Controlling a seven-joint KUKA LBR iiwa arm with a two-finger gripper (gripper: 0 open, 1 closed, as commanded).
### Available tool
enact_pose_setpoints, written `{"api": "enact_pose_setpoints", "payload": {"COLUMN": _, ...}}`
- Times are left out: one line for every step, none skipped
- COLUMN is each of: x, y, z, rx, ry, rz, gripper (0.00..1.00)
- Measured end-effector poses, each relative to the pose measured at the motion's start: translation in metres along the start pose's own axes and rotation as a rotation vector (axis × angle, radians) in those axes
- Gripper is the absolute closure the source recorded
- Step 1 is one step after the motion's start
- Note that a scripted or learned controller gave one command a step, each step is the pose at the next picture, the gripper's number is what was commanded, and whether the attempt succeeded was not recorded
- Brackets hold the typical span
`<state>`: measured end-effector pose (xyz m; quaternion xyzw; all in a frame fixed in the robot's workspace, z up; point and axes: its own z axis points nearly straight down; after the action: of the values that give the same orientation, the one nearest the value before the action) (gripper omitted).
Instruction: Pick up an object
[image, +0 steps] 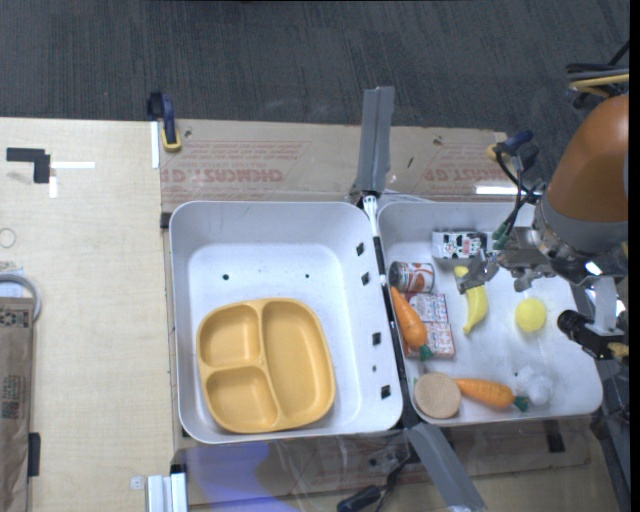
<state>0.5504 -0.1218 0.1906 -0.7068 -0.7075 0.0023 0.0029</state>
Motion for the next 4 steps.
{"api": "enact_pose_setpoints", "payload": {"x": 0.011, "y": 0.032, "z": -0.033, "rx": -0.004, "ry": -0.002, "rz": -0.370, "gripper": 0.00}}
{"api": "enact_pose_setpoints", "payload": {"x": -0.031, "y": 0.059, "z": 0.061, "rx": -0.003, "ry": -0.001, "rz": -0.402, "gripper": 0.00}}
{"api": "enact_pose_setpoints", "payload": {"x": -0.030, "y": 0.040, "z": 0.100, "rx": -0.006, "ry": -0.002, "rz": -0.379, "gripper": 0.00}}
{"api": "enact_pose_setpoints", "payload": {"x": -0.031, "y": 0.040, "z": 0.093, "rx": -0.003, "ry": -0.001, "rz": -0.377, "gripper": 1.00}}
